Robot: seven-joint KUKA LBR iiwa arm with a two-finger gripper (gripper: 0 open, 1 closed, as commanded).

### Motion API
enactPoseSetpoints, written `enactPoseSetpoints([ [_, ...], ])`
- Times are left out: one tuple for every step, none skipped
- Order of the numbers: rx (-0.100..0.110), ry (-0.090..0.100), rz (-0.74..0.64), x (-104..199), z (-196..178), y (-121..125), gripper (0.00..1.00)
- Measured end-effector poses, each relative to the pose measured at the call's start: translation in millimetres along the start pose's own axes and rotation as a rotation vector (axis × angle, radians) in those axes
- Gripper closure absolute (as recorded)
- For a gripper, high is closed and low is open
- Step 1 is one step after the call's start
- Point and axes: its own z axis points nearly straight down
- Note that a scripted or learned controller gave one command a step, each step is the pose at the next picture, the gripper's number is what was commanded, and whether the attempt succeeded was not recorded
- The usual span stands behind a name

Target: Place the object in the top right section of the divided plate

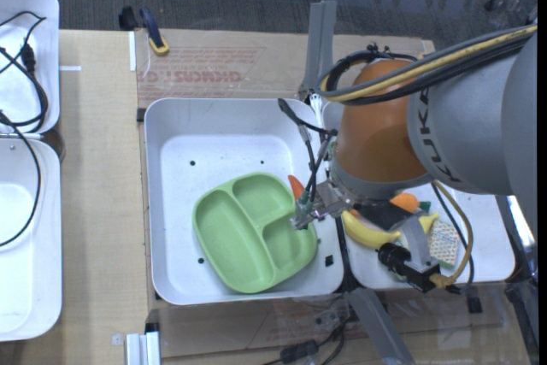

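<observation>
Your hand (305, 214) hangs at the right rim of the green divided plate (254, 231), which sits in the left bin (171, 184) near the frame's centre, and you cannot tell from here whether it is clenched or released. A small orange object (296, 185), probably the one to place, lies just beside the plate's upper right edge, touching or nearly so. All three sections look bare, so I judge the placing itself is not yet done.
</observation>
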Motion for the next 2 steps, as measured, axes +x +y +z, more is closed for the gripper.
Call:
enactPoseSetpoints([
  [-0.003,-0.001,-0.263,-24,-1,-8,1.0],
  [-0.003,-0.001,0.327,-54,0,-20,1.0],
])
